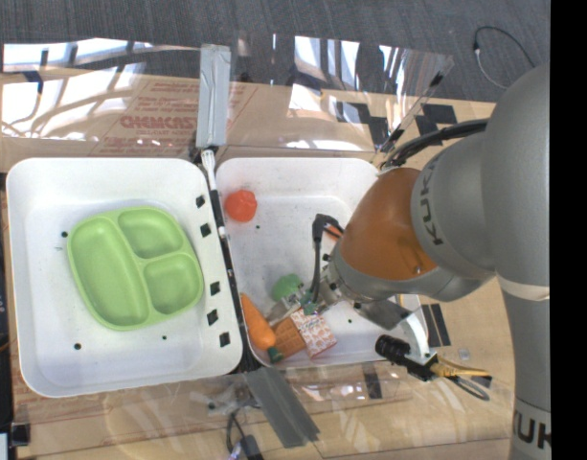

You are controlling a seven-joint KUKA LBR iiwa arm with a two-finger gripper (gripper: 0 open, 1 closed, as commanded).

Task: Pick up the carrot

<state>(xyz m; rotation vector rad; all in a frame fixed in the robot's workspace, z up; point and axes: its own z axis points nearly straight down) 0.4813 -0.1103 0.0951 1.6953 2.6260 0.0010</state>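
A: While the arm (437,228) is reaching in from the right of the frame, its wrist is hanging low over the right bin (293,175), and the gripper (310,300) is sitting just right of the carrot (258,326). Whether the tool is spread, pressed together or pinching anything, I cannot tell; the wrist is covering it

B: Carrot placing?

A: Lying in the lower left corner of the right bin, tight against the left wall, orange, slanting down toward the right. A small patterned packet (315,333) is lying just beside it, touching or nearly so, and a green piece (286,287) is sitting just above that. An orange-red ball (240,205) is resting well apart, in the upper left of the same bin

B: Risks?

A: Several, as I am judging them. The wall is leaving little room for a finger on the carrot's left side, so a finger may be landing on the rim. The packet is crowding the right side and could be getting caught instead. The carrot is round and tapered, so an off-centre squeeze could be rolling it deeper into the corner

B: Anything unclear?

A: The carrot's lower tip is merging with the packet and a brownish item, so its full length is hard to make out. The left bin (34,257) is holding a green divided plate (135,268)
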